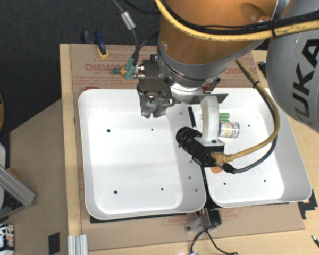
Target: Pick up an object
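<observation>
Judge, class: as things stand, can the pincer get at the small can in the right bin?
Probably yes. The small can lies in the right bin with bare floor beside it. The pincer hangs over the left bin, so it must shift across first.

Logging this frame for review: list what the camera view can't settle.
- Gripper: small and dark against the arm; finger state unreadable.
- Can: left part hidden behind the wrist bracket; label too small.
- Right bin: much of it covered by the arm.
</observation>
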Motion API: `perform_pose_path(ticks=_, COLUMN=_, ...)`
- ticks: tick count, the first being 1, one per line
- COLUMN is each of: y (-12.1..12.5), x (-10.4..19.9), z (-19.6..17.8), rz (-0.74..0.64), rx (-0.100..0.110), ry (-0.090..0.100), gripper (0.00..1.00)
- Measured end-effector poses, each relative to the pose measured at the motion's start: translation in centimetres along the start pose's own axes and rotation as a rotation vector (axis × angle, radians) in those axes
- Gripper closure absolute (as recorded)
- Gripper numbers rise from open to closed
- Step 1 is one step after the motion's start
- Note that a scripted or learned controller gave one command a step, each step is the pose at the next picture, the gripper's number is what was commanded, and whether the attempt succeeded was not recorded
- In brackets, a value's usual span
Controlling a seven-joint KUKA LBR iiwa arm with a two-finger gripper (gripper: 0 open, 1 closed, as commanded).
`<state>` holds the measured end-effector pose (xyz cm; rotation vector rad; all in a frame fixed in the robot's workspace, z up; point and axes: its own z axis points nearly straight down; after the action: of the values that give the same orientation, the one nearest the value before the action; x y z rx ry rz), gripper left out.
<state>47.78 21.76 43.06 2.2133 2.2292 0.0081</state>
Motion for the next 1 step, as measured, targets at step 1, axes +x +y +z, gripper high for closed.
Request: perform_pose_path(ticks=1, y=0.18, x=-0.22, z=-0.92, rz=0.005, rx=-0.001, ry=-0.001, gripper=1.00)
